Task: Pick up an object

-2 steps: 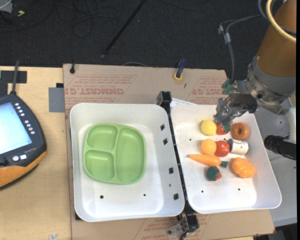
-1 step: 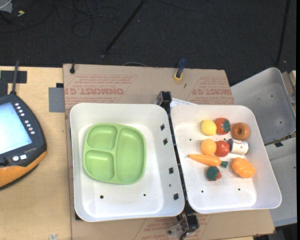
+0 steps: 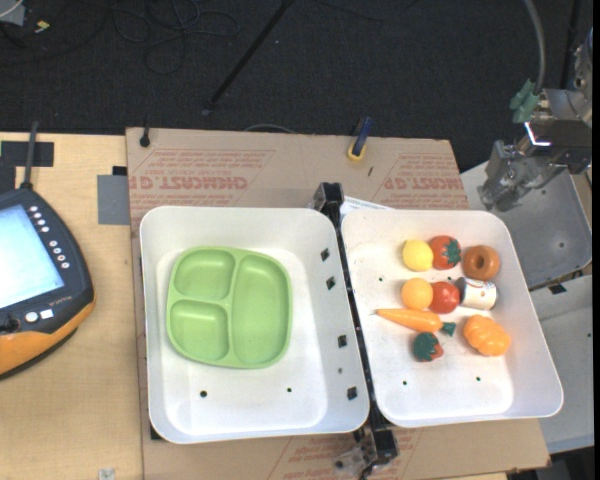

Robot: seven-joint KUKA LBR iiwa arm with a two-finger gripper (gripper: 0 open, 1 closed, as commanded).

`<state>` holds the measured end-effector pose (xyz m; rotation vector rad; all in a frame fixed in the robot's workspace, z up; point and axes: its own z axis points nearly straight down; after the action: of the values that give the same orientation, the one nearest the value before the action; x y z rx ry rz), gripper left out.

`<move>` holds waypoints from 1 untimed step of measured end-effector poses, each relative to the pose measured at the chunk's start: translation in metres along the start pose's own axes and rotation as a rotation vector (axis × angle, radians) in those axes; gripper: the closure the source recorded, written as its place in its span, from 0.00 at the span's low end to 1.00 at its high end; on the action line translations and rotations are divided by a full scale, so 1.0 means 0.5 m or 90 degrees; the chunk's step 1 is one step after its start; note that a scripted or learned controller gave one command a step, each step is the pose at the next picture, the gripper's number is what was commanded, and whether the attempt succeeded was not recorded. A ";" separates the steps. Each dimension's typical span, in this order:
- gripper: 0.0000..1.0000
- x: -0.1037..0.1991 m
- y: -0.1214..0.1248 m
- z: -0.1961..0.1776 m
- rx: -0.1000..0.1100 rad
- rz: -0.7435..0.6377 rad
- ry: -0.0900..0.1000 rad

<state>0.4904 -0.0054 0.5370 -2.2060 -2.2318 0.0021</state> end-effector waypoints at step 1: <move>1.00 0.063 -0.029 0.055 0.002 0.005 -0.001</move>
<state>0.4753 0.0261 0.5098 -2.2135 -2.2231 0.0070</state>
